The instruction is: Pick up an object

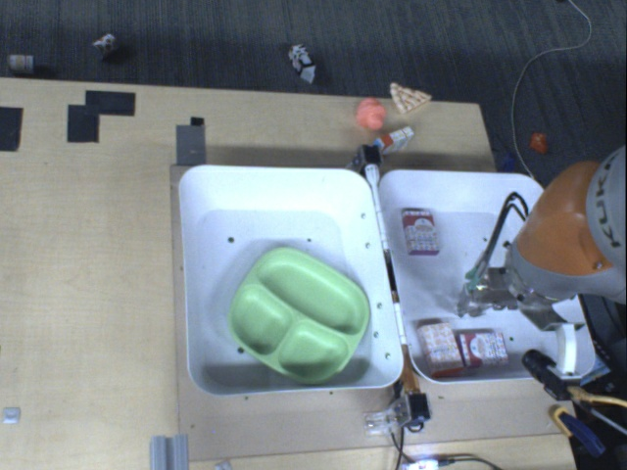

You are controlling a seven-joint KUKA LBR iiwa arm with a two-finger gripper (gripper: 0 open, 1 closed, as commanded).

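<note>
While the arm [573, 238] reaches in over the right rim of the right bin [453, 196], its orange band sits above the bin's right wall and the grey wrist below it points leftward and down into the bin. The gripper [480, 297] hangs over the middle of that bin's floor, slightly toward the near edge; whether it is released or clenched cannot be told, since the wrist body hides that part, and nothing can be seen in its grasp. A black cable [502, 225] loops from the wrist up along the arm.

Three small packets lie in the right bin. A red-and-white carton [419, 232] rests flat toward the far left corner, well apart from the gripper. Along the near edge, a pale speckled packet [437, 341] lies just beside a dark red box [482, 347], the two touching or nearly so, both just below the gripper.

In the left bin [211, 213], a green divided tray [299, 312] lies tilted, set toward the near right corner, its three compartments facing up.

On the bench beyond the bins' far edge lie a pink ball [370, 114], a pale wedge-shaped piece [409, 97] and a small tube [394, 140].
</note>
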